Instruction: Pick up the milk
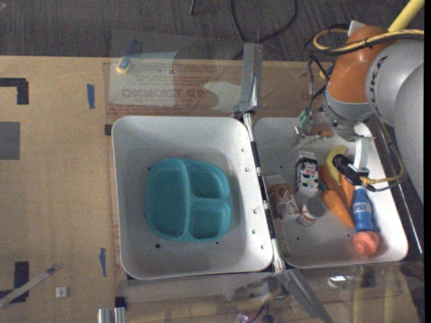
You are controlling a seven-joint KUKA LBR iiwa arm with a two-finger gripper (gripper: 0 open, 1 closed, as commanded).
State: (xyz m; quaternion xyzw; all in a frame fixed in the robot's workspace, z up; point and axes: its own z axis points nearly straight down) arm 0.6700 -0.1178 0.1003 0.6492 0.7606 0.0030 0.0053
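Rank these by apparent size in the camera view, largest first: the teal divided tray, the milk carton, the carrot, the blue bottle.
1. Teal divided tray, clearly largest.
2. Blue bottle and carrot: they look about equally long, too close to rank.
3. Milk carton, smallest.

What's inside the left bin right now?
The left bin holds a teal divided tray, its compartments bare. What lies beneath the tray is covered and cannot be seen.
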